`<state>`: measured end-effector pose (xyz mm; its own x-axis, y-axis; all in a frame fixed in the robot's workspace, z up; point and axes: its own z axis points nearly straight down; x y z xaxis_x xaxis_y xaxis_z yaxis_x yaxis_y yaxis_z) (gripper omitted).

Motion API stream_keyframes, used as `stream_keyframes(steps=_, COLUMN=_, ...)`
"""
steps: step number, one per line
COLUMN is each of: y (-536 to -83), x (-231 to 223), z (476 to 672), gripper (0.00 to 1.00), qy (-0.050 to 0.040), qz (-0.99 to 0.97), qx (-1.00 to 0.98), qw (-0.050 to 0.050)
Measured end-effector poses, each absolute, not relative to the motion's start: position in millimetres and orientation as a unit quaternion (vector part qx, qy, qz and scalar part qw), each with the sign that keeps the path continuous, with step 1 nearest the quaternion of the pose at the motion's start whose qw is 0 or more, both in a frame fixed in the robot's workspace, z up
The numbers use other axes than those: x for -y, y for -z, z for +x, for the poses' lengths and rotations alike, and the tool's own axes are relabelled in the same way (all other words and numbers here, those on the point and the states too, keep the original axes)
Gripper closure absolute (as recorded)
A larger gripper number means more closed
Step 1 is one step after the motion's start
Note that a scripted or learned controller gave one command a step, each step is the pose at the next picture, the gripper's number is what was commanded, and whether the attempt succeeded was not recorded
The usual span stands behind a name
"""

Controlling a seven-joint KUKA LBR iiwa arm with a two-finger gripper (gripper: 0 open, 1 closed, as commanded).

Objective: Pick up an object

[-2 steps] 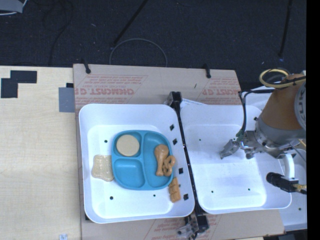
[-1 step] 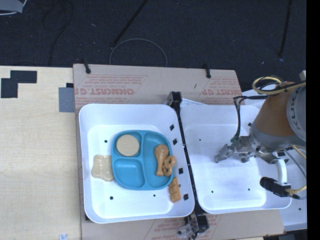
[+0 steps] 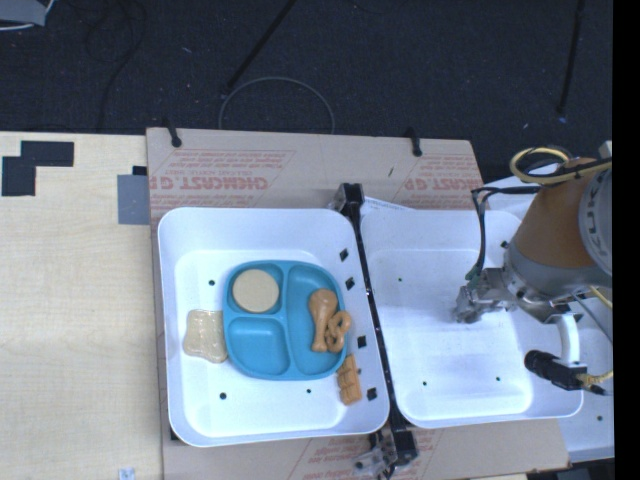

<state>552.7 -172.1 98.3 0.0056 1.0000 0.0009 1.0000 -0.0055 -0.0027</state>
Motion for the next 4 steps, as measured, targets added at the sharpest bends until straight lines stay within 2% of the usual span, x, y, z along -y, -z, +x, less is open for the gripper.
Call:
stream_keyframes(steps=2, y=-206, x=169, z=546.1, gripper=1.0, qy=0.0004, qz=-0.707, qx=0.707, qw=-0.001)
stream_keyframes(steps=3, y=-199, x=114, z=542.7, gripper=1.0, qy=-0.0003, qz=-0.706, qx=0.709, qw=0.003)
stream_keyframes(steps=4, y=-210, x=64, z=529.2, gripper=1.0, qy=-0.0002, qz=-0.706, qx=0.709, qw=0.003)
